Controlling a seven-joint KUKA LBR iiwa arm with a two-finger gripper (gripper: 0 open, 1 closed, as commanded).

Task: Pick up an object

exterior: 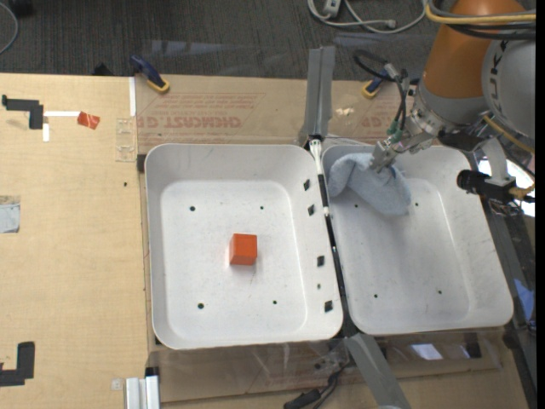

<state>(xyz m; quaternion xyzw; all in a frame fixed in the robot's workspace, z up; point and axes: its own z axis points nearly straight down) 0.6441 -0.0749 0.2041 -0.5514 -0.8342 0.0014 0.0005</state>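
Note:
A pale blue-grey cloth [368,187] lies at the far left corner of the right bin [443,309]. It is drawn up into a peak under my gripper [387,157]. The gripper comes down from the arm at the upper right, and its fingers are shut on the top of that peak. The rest of the cloth hangs and trails onto the bin floor toward the left wall. An orange-red block [243,250] sits alone near the middle of the left bin [170,313], far from the gripper.
The metal divider [322,203] between the bins runs just left of the cloth. Cables and the orange-banded wrist [464,49] hang over the right bin's far edge. A black fitting [481,183] juts in at the right wall.

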